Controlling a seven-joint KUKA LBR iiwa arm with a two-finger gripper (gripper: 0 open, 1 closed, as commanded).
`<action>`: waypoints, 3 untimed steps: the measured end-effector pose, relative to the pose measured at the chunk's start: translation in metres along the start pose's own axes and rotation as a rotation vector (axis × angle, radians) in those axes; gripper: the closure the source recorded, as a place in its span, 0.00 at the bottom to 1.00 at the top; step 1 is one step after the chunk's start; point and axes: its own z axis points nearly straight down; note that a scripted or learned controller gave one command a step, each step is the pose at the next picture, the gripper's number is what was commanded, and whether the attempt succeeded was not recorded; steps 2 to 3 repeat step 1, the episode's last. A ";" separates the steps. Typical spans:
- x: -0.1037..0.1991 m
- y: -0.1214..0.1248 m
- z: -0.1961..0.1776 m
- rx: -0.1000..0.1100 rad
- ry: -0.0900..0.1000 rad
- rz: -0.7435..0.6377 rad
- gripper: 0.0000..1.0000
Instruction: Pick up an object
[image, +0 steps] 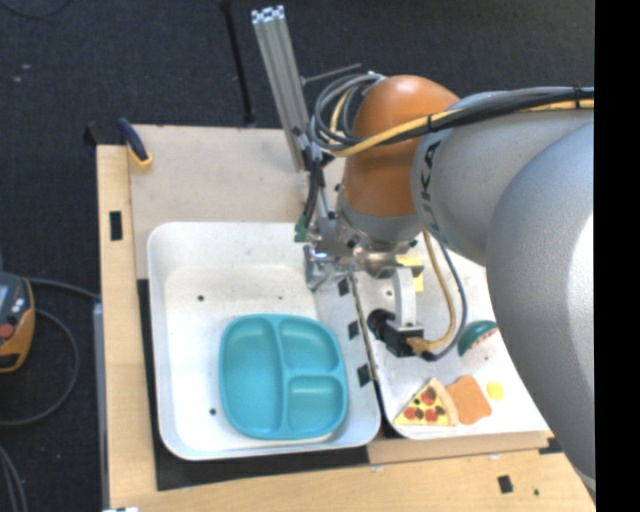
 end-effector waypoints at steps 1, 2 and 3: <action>-0.004 0.000 0.000 0.001 -0.002 0.006 0.00; -0.004 0.000 0.000 0.001 -0.002 0.006 0.00; -0.004 0.000 0.000 0.001 -0.002 0.006 0.00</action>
